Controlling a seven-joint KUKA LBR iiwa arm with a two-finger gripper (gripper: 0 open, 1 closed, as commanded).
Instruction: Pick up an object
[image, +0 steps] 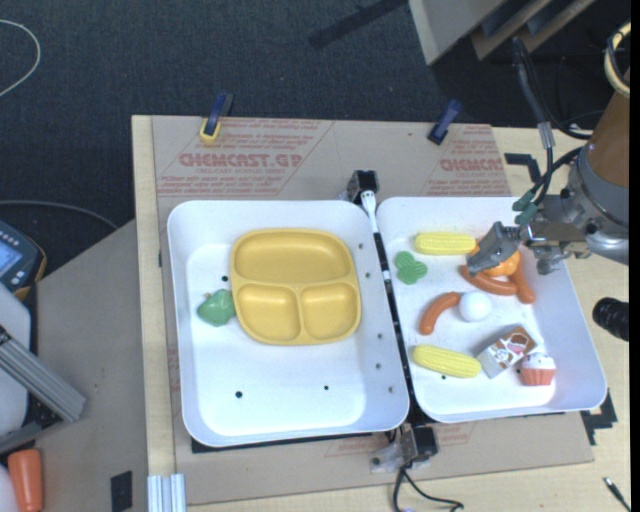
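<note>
Toys crowd the right bin (585, 345), so the gripper (497, 250) comes low over its far side, right above an orange piece (507, 270) beside a sausage (497, 286). Whether its fingers are parted or clamped I cannot tell; they hide much of that piece. A yellow tray (295, 285) sits in the left bin (205, 395).

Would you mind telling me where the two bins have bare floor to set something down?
The left bin has the most: a wide strip in front of the yellow divided plate. In the right bin, room is scarce: corn cobs, sausage, white ball and cupcake crowd it, gripper above.
</note>
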